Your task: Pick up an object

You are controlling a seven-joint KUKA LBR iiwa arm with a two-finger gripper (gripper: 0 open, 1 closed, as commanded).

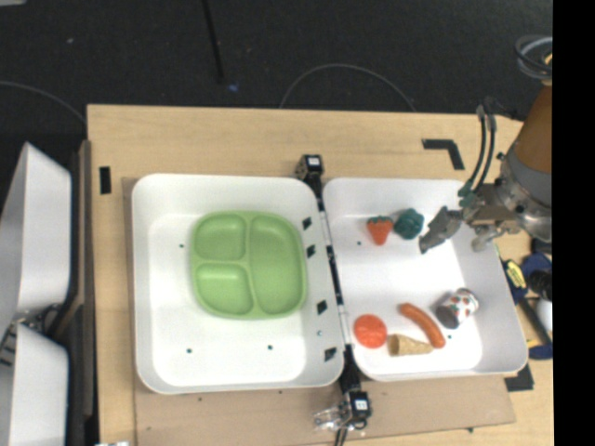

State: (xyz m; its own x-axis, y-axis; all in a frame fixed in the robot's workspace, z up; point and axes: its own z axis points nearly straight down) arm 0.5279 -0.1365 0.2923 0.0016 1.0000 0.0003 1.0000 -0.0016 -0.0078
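The approach step is in hand: the gripper (437, 233) hovers at the right bin's (483, 360) two o'clock, just beside a teal toy (408, 222) and a toy strawberry (379, 229). Whether it is released or clenched I cannot tell. Next it likely needs centring over the teal toy, then descending.
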